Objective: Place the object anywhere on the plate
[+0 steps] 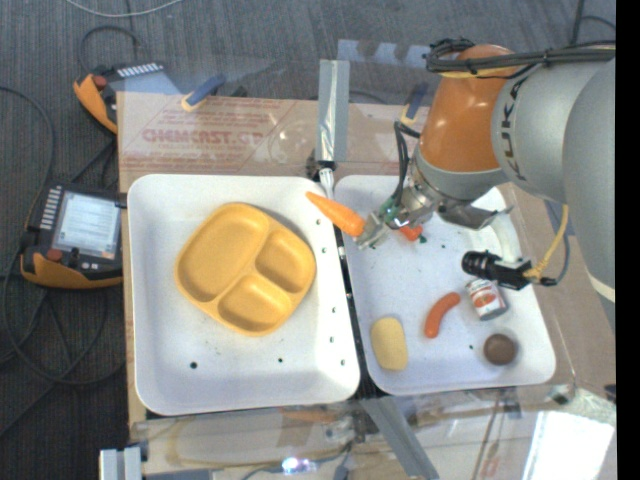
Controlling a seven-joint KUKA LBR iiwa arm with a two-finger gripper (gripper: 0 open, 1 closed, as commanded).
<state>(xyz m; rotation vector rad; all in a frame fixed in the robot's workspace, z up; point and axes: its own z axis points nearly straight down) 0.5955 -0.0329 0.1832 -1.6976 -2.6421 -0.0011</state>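
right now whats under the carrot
The carrot hangs from the gripper over the seam where the left bin meets the right bin, short of the yellow plate. The rim strip directly beneath it is covered.

The yellow divided plate (246, 268) looks like smooth matt plastic, both white bins (150, 368) glossy plastic, and the carrot (336, 213) shiny plastic.

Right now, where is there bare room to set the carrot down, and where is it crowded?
The yellow plate has three bare compartments. The left bin floor is bare around it. The right bin is crowded: potato, sausage, can, brown ball. The carrot sits at the end effector.
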